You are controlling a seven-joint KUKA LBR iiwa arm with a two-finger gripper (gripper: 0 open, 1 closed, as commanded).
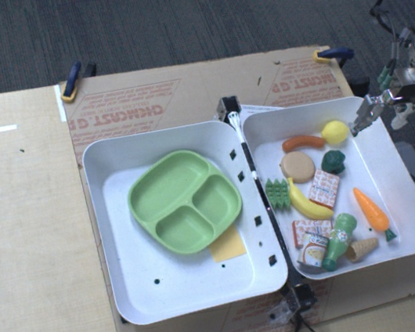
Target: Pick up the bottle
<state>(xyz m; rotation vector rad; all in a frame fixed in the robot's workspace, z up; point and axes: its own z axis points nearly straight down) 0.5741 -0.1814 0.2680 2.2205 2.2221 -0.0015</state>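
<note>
A: Camera view puts your metal two-finger pincer [365, 114] at the right bin's [405, 166] far right rim, by the round yellow lemon [334, 132]; I cannot tell whether it is open or closed.

B: And the green plastic bottle [338, 240]?

A: Lying tilted near the bin's near edge, between the printed cartons [313, 239] and the orange carrot [373, 211]. You're still approaching; next, travel across to it and descend.
</note>
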